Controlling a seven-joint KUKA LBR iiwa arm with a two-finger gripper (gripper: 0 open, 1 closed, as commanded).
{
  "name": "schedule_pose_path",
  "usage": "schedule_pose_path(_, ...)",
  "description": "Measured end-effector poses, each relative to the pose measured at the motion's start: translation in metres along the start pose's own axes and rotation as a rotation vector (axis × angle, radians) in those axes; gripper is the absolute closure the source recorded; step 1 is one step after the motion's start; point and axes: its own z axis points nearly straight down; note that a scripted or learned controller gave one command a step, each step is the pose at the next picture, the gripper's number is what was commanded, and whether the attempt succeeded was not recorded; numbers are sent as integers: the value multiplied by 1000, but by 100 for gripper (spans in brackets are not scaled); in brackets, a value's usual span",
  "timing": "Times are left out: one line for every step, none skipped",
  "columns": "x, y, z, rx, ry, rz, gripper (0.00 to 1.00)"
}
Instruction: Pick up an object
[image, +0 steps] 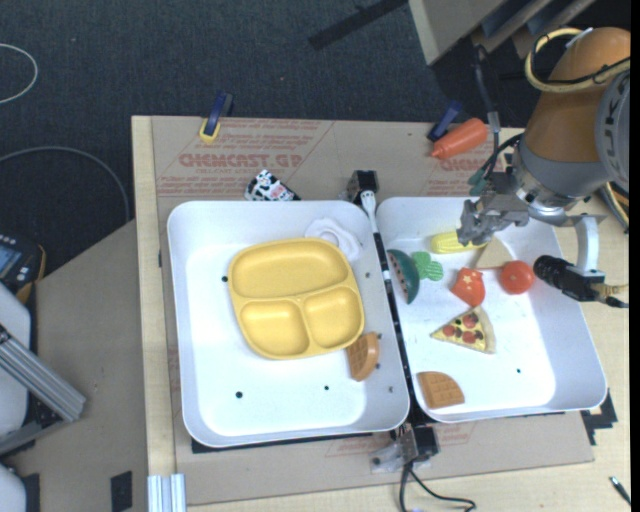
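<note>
Near edge, right bin: a brown toast-shaped toy slice (440, 388) sits close to the near rim of the right white plastic bin (560, 390).
Near edge, left bin: a small brown bread-like toy (364, 355) leans against the near right corner of the yellow three-compartment plastic tray (295, 297), which takes up the middle of the left white plastic bin (200, 390).
Middle of right bin: toy pizza slice with red dots (466, 331), and just beyond it a red strawberry-like toy (468, 287) and a red round tomato-like toy (516, 276), a bit apart from each other.
Left side of right bin: a dark green and red wedge toy (403, 273) with a light green leafy toy (428, 266) touching it.
Far part of right bin: a yellow banana-shaped toy (446, 241), lying right at the gripper tip.
Gripper (478, 226): hanging low over the far part of the right bin, right next to the yellow toy. Honestly can't tell if it's open, closed or grabbing anything.
Far of left bin: a crumpled white thing (333, 235) against the far rim.
Bench beyond the bins: an orange carrot-like toy (460, 139) and a small black-and-white spotted toy (268, 187).
</note>
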Motion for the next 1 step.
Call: schedule_pose_path(43, 35, 1, -1, 0, 0, 100)
